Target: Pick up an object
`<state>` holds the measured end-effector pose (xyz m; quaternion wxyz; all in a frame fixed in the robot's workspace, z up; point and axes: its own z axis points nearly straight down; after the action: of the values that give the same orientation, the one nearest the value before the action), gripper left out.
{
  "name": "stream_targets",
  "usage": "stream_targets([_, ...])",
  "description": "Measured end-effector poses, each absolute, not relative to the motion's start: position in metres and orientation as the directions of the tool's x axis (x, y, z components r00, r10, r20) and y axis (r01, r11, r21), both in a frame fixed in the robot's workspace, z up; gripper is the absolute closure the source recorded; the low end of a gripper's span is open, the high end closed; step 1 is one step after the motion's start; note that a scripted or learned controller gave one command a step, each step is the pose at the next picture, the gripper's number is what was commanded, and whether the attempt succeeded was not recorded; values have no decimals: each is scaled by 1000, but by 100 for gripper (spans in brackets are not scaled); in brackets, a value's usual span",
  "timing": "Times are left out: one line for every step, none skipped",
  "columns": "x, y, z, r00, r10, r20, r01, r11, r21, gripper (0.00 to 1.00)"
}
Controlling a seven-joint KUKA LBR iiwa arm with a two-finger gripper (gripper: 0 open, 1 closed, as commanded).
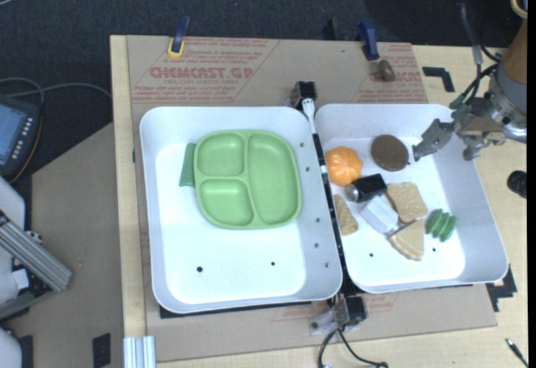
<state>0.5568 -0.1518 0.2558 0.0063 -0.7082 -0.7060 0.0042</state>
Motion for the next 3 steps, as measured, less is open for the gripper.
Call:
stream_targets([559,-151,263,0,1000,1,1000,0,-1,0])
stream_targets([568,-149,207,0,1000,2,1000,0,-5,0])
stream_targets([577,-145,151,-1,1000,2,1000,1,-5,0])
